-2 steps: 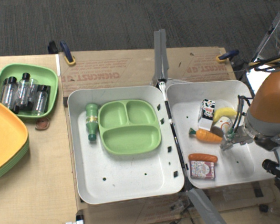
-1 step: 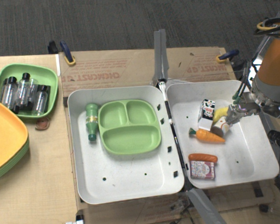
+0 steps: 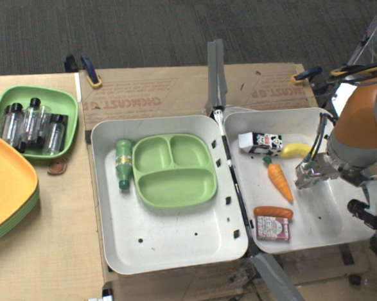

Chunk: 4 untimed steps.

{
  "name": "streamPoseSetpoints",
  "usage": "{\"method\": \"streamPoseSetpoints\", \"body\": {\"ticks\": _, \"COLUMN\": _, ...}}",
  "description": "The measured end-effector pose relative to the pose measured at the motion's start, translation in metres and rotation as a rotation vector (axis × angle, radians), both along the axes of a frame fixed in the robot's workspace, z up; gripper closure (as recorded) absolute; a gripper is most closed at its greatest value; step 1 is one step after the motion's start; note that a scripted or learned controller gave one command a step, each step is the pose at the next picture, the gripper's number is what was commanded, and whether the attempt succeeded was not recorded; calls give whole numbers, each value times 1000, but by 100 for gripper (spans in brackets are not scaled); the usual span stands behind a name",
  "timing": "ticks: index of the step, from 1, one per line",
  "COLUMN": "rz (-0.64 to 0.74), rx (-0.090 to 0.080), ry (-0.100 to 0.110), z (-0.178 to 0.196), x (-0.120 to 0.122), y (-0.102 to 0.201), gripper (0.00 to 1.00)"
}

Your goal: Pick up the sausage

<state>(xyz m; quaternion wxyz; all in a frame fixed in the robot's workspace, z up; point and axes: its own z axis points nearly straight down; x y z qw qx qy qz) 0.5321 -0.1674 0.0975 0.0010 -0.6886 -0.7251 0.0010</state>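
Sausage is in the right bin, lying flat near its left wall, long axis across the bin. It touches the top edge of a small pink packet just below it. That matters: a pinch across the sausage has the packet crowding one side.

Carrot lies above the sausage, slanted, apart from it. Banana and a small carton sit further up, near the bin's far wall. None of them block a top-down approach to the sausage, I judge.

My tool is over the right bin, just right of the carrot, up and to the right of the sausage. Nothing visible in it. Whether it is spread or closed, I cannot tell from this angle; too small and blurred at the tip. Not touching the sausage.

Left bin has a green divided tray and a green bottle beside it; irrelevant to this pick.

Judgement: pick not made yet. Next move needs a shift down-left over the sausage.
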Motion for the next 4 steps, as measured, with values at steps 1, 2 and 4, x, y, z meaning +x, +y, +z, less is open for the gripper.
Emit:
{"method": "streamPoseSetpoints", "body": {"ticks": 1, "rz": 150, "rx": 1, "ry": 1, "z": -7, "x": -17, "y": 68, "gripper": 100}}
{"method": "streamPoseSetpoints", "body": {"ticks": 2, "rz": 14, "rx": -1, "ry": -2, "z": -6, "x": 6, "y": 10, "gripper": 100}}
{"method": "streamPoseSetpoints", "body": {"ticks": 4, "rz": 54, "rx": -1, "ry": -2, "z": -6, "x": 23, "y": 23, "gripper": 0}}
